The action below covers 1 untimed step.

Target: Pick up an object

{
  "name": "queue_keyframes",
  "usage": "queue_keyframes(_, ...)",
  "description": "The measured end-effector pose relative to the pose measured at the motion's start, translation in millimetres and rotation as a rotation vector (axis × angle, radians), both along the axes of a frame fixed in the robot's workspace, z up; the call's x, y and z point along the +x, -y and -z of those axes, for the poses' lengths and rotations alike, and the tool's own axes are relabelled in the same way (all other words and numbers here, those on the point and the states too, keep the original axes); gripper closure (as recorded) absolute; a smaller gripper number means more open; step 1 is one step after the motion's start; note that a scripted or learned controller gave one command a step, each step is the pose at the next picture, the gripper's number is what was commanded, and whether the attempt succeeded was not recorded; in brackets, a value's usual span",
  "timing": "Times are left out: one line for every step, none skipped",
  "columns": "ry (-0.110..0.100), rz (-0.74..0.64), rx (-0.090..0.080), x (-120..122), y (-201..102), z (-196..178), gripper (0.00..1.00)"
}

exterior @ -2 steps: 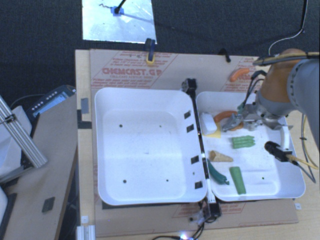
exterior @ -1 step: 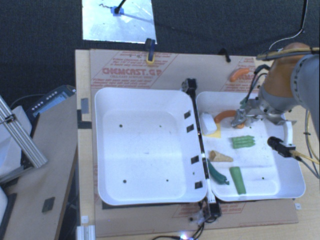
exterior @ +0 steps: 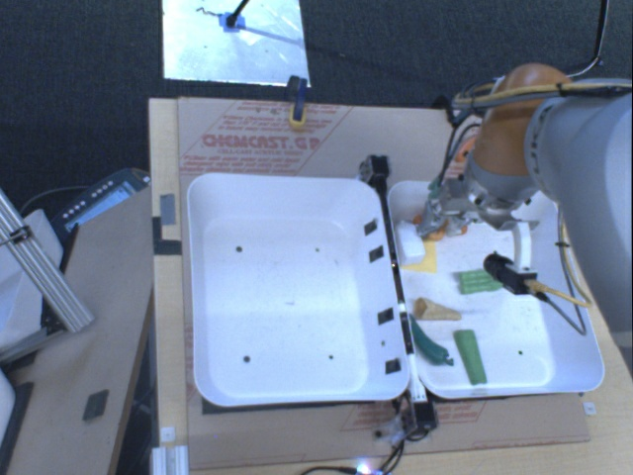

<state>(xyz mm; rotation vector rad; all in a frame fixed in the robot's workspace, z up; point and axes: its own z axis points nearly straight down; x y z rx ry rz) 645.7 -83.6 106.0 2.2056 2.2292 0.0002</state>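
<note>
My gripper (exterior: 436, 224) reaches down into the far left part of the right bin (exterior: 554, 364), just above a white block (exterior: 409, 240) and a yellow flat piece (exterior: 422, 259). A ridged green piece (exterior: 478, 282) lies mid-bin beside a black part of the arm (exterior: 504, 270). A tan cone (exterior: 436, 311) lies below that. A dark green curved piece (exterior: 430, 344) and a light green stick (exterior: 471, 355) rest near the front. The wrist hides the fingertips.
The left bin (exterior: 287, 285) sits beside the right one, with black clips (exterior: 387, 317) along the shared divider. The grey arm with its orange band (exterior: 514, 127) covers the upper right. A yellow cable (exterior: 564, 297) runs across the right bin's right side.
</note>
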Motion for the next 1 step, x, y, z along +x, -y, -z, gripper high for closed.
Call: queue_keyframes(0.008, 0.001, 0.005, 26.1, -46.6, -85.0, 1.0)
